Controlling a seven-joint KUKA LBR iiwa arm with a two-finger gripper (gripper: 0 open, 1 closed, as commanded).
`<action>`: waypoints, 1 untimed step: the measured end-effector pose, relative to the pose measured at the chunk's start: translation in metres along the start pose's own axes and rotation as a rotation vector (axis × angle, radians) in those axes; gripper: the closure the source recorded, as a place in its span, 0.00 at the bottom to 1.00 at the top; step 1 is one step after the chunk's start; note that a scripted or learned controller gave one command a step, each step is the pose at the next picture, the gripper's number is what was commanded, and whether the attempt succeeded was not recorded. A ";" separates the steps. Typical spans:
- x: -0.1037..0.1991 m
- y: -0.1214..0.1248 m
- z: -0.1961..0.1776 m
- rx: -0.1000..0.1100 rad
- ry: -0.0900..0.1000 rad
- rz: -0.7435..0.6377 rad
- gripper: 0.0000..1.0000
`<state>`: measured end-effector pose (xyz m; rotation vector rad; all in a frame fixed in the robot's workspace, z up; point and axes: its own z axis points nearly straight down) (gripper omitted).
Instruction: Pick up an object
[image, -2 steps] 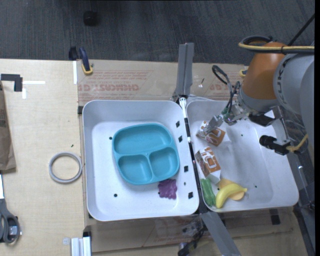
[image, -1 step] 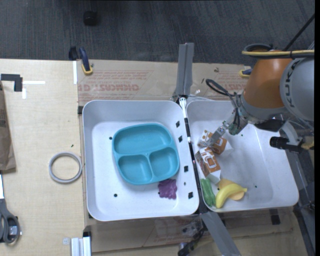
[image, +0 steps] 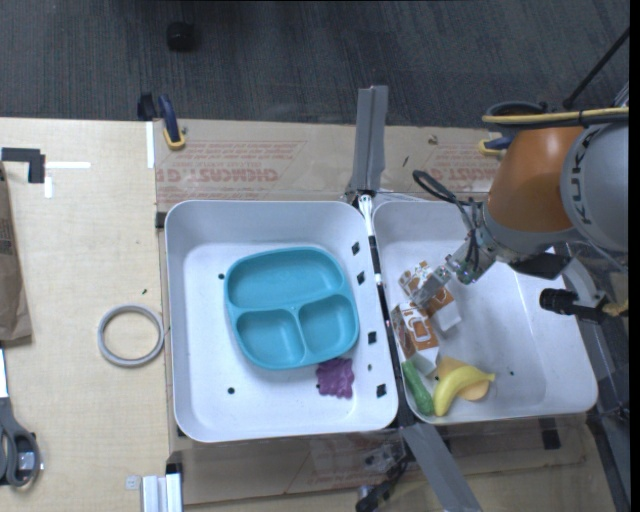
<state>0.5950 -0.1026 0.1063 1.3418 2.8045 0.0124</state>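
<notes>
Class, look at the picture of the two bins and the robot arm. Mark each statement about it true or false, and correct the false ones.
1. The blue divided plate lies in the left bin. True.
2. The banana lies in the left bin. False: it lies in the right bin, near the front.
3. The purple grapes sit inside a plate compartment. False: they lie on the bin floor, at the plate's front edge.
4. The gripper is over the right bin. True.
5. A roll of tape lies on the bench, left of both bins. True.
</notes>
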 end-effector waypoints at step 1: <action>0.007 -0.013 0.000 -0.002 0.000 0.051 0.00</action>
